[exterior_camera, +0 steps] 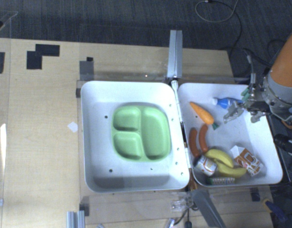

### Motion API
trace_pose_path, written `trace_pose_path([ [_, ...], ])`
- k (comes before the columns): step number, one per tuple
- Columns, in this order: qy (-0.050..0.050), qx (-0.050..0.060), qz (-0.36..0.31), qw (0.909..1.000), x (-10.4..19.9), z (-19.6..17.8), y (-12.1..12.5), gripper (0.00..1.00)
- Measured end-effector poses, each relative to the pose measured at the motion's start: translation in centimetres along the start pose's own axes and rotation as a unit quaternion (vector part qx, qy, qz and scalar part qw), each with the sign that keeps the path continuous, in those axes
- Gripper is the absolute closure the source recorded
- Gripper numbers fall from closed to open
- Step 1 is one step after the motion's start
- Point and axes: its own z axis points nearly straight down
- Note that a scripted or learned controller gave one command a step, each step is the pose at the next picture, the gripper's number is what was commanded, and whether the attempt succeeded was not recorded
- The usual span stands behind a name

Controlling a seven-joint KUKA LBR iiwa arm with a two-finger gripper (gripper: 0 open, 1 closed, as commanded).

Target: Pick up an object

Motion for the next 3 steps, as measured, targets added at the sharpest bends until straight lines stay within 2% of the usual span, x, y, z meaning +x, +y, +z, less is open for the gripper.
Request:
trace_pose_path([
  [1,0.0,0.0,-0.007,1.0,2.5,6.9,5.5,0.0],
  [2,0.0,0.0,-0.018,0.9998,0.6,15.5,7.4,0.0],
  [3,0.001,0.001,-0.019,0.9998,0.7,14.8,7.5,1.0],
])
